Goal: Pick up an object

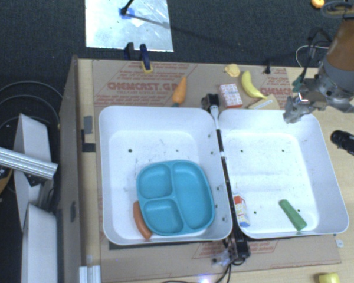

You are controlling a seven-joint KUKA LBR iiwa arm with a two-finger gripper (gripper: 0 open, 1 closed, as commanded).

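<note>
The arm reaches in from the upper right, and its gripper (pixel 293 112) hangs over the far right corner of the right bin (pixel 318 158). Nothing shows between its fingers. A green cucumber-like piece (pixel 292 214) lies near the right bin's front right corner. A small white and red bottle (pixel 241 210) rests at that bin's front left edge. In the left bin (pixel 115 152) sits a blue divided plate (pixel 175 197), with an orange sausage (pixel 141 220) beside its front left edge.
Behind the bins on the cardboard lie a carrot (pixel 179 90), a small pink box (pixel 230 95), a banana (pixel 250 85) and a yellow piece (pixel 232 70). A black clamp (pixel 212 102) sits at the bins' shared far corner.
</note>
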